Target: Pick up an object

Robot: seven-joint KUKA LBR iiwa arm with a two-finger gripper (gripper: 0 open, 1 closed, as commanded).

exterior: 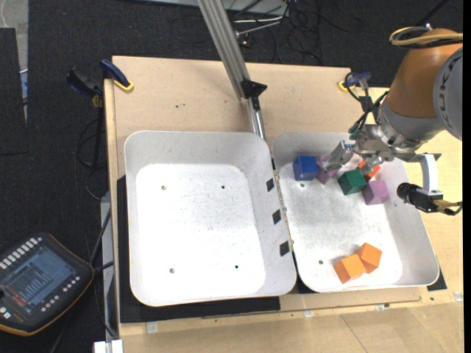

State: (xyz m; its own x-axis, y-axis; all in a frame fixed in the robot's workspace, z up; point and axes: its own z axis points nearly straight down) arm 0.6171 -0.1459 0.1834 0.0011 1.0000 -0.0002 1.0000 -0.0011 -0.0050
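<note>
My gripper [354, 160] hangs low over the back of the right bin [412, 234], under the arm's orange band. Directly below and in front of it lies a green block [352, 182]. A blue block [305, 168] sits to its left, with a small purple block [326, 175] between the two, partly hidden by the gripper. Another purple block [377, 191] lies just right of the green one. Two orange blocks [349, 268] [370, 256] rest side by side near the bin's front. Nothing is visibly lifted off the bin floor.
The left bin [147, 219] adjoins the right one along a shared rim. A slanted metal pole [228, 43] rises behind the bins. Clamps [116, 73] sit at the bench's back corners. A teach pendant [37, 282] lies at lower left.
</note>
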